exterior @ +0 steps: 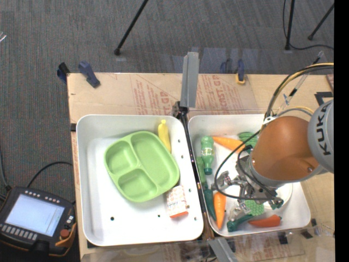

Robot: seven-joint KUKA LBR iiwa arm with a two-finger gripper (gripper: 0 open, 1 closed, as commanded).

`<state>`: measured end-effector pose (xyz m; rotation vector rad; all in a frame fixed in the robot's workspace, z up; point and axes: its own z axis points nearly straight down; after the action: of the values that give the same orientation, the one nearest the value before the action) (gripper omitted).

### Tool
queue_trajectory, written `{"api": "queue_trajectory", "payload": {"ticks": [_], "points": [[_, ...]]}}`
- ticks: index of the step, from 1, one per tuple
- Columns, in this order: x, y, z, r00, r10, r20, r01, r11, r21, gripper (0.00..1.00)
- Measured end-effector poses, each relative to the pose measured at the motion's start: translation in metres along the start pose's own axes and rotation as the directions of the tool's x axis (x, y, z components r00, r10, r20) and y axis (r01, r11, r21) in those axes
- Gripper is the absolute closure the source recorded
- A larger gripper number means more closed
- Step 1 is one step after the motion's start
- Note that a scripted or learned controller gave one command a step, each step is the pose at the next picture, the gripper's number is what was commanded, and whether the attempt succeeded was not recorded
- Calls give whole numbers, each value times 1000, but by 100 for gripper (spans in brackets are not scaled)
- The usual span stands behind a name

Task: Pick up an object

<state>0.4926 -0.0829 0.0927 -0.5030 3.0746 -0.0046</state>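
Camera view: gripper (252, 196) low at right bin's (303, 205) front edge, presumably to grab.
Claw: you cannot tell.
Nearest: carrot (219, 207).

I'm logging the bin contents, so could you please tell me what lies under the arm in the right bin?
Under the end effector lie a green dotted item, a teal piece and a red-orange piece. The arm's orange band covers whatever lies beneath it.
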Motion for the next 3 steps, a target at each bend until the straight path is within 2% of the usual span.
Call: {"api": "queue_trajectory", "payload": {"ticks": [1, 2, 3], "points": [[5, -13, -5, 998, -70, 2, 70, 998, 2, 0], [2, -9, 0, 989, -148, 1, 148, 989, 1, 0], [-4, -9, 2, 973, -229, -13, 229, 973, -2, 0]]}}
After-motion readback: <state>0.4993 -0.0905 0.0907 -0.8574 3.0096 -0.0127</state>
